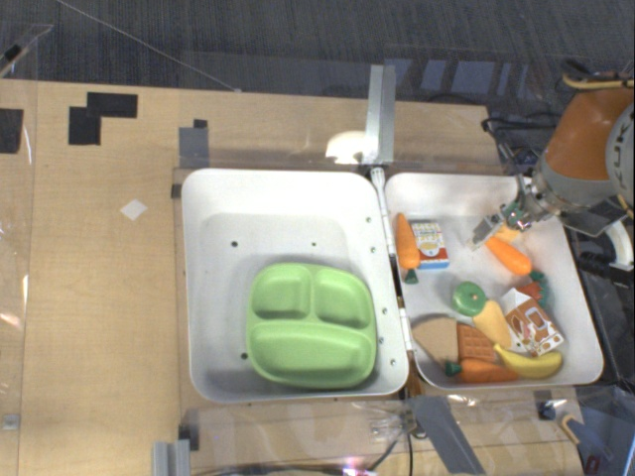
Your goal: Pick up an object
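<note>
The right bin (pixel 451 198) holds toy food. An orange carrot (pixel 512 257) lies near its far right side. My gripper (pixel 501 224) hangs just above that carrot's upper end, its fingers spread apart and nothing gripped between them. Further left lie another carrot (pixel 406 243) against the bin's left wall and a small printed box (pixel 429 244). Toward the front sit a green round piece (pixel 467 296), a yellow piece (pixel 491 320), a snack packet (pixel 532 326), a banana (pixel 527 364) and a brown waffle (pixel 473 342).
The left bin (pixel 213 206) bears a green divided plate (pixel 313 323). A metal post (pixel 380 107) stands behind the wall between the bins. The arm's orange band (pixel 583 137) sits over the right bin's far right corner.
</note>
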Controlling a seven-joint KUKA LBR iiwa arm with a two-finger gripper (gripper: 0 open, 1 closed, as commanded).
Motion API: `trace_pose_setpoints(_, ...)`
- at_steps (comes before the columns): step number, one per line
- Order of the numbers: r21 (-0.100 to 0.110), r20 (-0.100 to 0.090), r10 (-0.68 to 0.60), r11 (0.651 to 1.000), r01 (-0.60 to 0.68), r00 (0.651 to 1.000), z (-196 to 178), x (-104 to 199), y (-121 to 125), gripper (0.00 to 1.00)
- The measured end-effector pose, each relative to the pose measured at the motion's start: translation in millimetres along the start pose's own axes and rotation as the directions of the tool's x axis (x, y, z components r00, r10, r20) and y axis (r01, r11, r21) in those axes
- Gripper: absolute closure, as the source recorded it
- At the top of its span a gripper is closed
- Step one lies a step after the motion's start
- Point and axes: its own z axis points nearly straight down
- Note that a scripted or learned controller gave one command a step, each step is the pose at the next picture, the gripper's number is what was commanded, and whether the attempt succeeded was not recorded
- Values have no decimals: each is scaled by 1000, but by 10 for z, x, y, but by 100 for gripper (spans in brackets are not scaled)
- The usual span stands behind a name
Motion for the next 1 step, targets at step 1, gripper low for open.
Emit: trace_pose_setpoints(1, 4, -3, -108, 994, 108, 994, -358, -95, -142, 0)
